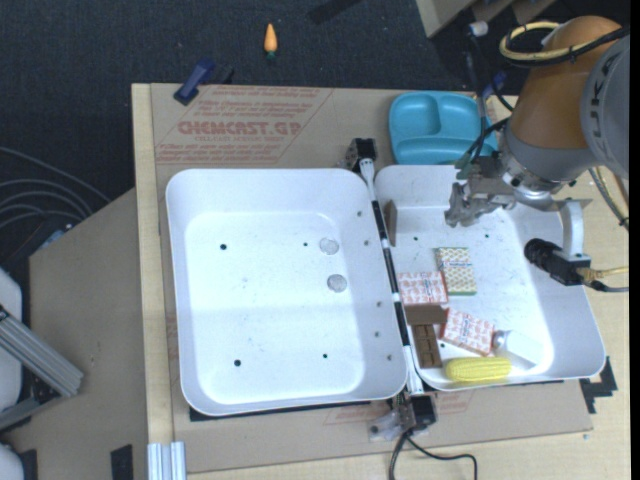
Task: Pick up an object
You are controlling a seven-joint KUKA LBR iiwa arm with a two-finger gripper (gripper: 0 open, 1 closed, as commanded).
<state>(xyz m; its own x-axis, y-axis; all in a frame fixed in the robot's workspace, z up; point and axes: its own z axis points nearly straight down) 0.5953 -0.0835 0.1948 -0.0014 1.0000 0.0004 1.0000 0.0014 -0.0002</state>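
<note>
A grey arm's claw [468, 205] hangs over the right bin's [565, 313] far end; its grip state cannot be told. Small packets [456, 268] and a corn cob [478, 370] crowd the near end, where a descent might snag two items.

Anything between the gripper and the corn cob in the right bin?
Camera view: between gripper and corn cob lie a checkered packet and a red-patterned packet.
</note>
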